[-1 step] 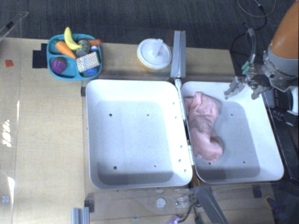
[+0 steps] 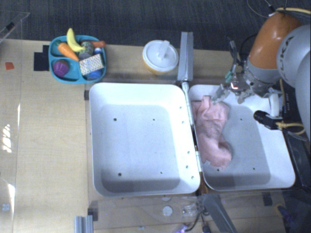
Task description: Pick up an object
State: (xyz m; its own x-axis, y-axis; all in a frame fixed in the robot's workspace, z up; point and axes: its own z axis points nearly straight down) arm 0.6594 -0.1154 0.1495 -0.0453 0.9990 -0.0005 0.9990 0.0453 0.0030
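1. The pink cloth (image 2: 213, 134) lies crumpled along the left side of the right bin (image 2: 262, 174), against the divider.
2. My gripper (image 2: 232, 89) hangs at the bin's far edge, just beside the cloth's top corner; its grip I cannot tell.
3. The left bin (image 2: 141, 140) sits alongside.

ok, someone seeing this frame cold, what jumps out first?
Probably the pink cloth, lying crumpled along the left side of the right bin. Next, the arm's orange band at the upper right, with the gripper over that bin's far edge, close to the cloth's top end. Then the blue tray of toy food at the upper left, beyond the left bin.
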